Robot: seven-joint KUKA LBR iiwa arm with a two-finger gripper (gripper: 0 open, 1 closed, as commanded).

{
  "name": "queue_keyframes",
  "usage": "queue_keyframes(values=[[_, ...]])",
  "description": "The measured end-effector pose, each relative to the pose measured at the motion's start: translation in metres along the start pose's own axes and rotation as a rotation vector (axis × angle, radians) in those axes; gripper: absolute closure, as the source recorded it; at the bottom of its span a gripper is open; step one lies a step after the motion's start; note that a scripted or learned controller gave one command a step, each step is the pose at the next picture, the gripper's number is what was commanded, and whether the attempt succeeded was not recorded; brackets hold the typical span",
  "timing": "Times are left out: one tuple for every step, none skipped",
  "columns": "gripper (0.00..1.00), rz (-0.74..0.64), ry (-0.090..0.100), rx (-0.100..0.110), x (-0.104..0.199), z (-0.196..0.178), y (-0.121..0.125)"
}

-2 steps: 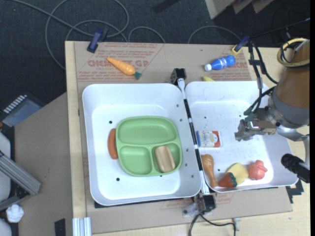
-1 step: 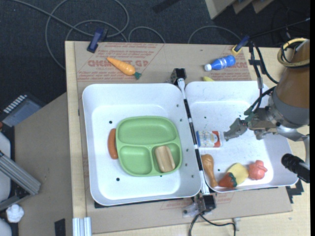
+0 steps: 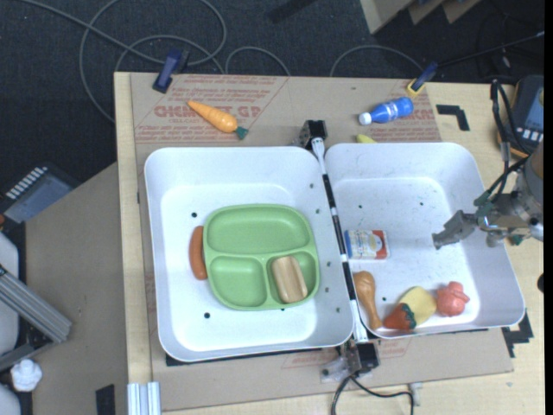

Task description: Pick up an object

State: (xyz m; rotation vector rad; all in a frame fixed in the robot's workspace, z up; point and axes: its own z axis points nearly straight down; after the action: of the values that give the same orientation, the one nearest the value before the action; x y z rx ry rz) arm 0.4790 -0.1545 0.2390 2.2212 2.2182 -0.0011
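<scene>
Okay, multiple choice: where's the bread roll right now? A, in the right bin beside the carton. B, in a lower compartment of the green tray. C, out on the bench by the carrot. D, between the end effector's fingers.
B: the roll lies in the lower right compartment of the green tray, which sits in the left bin.
</scene>
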Motion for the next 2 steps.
queue_keyframes(values=[[0.0, -0.002, 0.0, -0.001, -0.0614, 0.0269, 0.0154], [0.0, -0.001, 0.0, -0.001, -0.0694, 0.0366, 0.0221]])
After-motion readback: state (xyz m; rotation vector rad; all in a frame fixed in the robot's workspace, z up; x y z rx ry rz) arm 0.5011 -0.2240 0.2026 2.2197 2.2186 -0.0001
